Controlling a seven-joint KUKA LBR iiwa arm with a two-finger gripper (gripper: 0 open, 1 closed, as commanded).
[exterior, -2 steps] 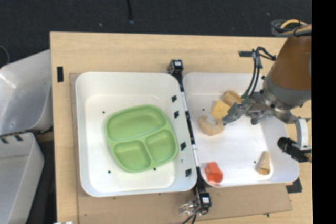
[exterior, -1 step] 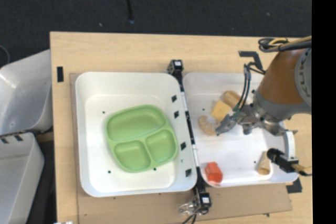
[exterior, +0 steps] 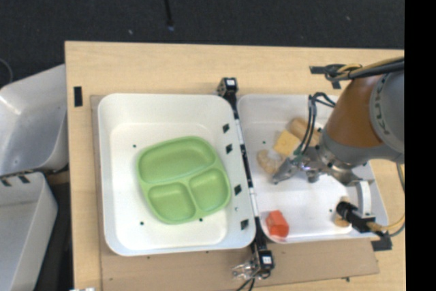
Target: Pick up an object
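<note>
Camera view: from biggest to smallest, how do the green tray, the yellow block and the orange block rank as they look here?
1. green tray, by far the largest.
2. yellow block and orange block: these look alike, and the arm partly hides the yellow one.

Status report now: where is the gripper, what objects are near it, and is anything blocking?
Gripper low in right bin, near beige lump. Yellow block just behind. Orange block apart, at front wall.

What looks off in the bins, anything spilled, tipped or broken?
Nothing stands out. The green divided plate lies flat in the left bin. In the right bin, an orange block sits near the front edge and small tan pieces lie by the end effector. No spill or damage visible.
</note>
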